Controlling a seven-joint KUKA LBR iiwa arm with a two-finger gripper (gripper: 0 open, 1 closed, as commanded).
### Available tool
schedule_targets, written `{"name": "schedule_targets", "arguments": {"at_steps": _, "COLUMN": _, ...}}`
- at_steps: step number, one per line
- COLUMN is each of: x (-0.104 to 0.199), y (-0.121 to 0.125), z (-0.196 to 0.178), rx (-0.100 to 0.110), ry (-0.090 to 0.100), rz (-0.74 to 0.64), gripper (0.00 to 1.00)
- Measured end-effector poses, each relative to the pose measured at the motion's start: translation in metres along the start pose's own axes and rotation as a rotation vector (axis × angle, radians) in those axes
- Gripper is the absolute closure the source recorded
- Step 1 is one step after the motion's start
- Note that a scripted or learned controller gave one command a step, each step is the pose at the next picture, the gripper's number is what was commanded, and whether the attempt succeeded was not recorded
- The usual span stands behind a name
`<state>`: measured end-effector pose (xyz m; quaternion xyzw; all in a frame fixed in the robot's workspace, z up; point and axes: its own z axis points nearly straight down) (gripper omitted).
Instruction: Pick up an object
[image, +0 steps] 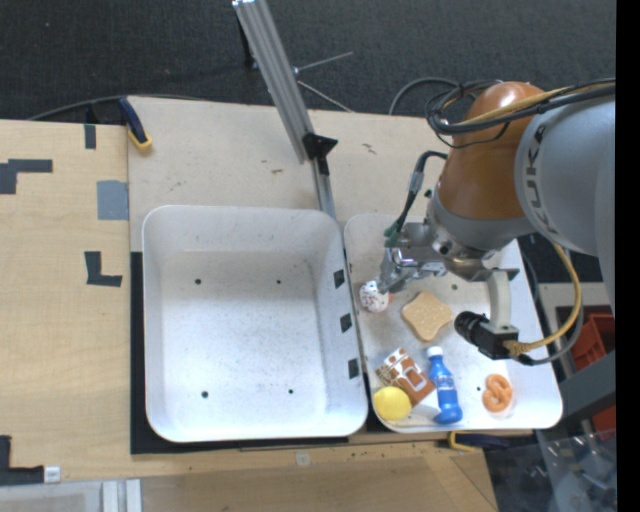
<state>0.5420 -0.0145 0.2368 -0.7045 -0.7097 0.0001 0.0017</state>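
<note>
My gripper (393, 277) hangs low over the far left part of the right bin (535, 400), its metal fingers pointing down and left. Just below its tips lies a small white ball with red marks (373, 297), close to or touching the tips. A tan bread slice (428, 315) lies to the right of the ball. Nearer the front sit a brown and white carton (403, 371), a yellow lemon (392, 403), a blue bottle with a white cap (443, 386) and an orange ring-shaped piece (497, 394).
The left bin (170, 300) stands beside the right one, sharing a raised rim. A grey metal rail (285, 90) slants down from the top to the bins' junction. A black cylinder on the arm (480, 333) overhangs the right bin, and cables trail at the right.
</note>
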Motion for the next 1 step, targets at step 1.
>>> {"name": "schedule_targets", "arguments": {"at_steps": 1, "x": 0.0649, "y": -0.0051, "z": 0.0013, "rx": 0.0, "ry": 0.0, "rz": -0.002, "gripper": 1.0}}
